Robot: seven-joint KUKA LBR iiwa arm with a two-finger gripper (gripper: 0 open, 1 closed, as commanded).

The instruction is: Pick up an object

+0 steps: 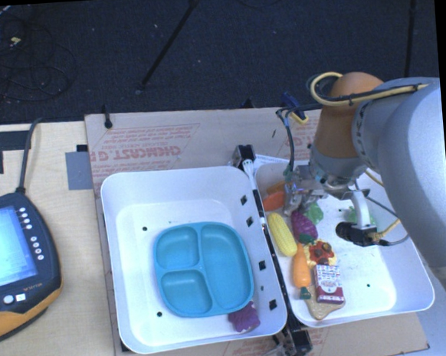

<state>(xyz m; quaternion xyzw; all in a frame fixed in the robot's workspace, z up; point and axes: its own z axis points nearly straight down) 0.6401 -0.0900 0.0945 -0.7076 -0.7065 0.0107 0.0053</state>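
The claw [300, 196] hangs low in the right bin [405, 293], at the upper end of a cluster of toy food. A purple eggplant [303, 225] lies just below it, with a yellow corn cob [281, 233] and an orange piece [273, 201] beside. How far the claw is open cannot be told. The grey arm [405, 144] reaches in from the right, wrist bent down. A blue plate [202, 269] sits in the left bin [126, 219].

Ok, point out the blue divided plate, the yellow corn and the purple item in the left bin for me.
blue divided plate [203, 268]: camera view, its central divider.
yellow corn [281, 233]: camera view, mid-cob.
purple item [244, 318]: camera view, its top, below the plate.
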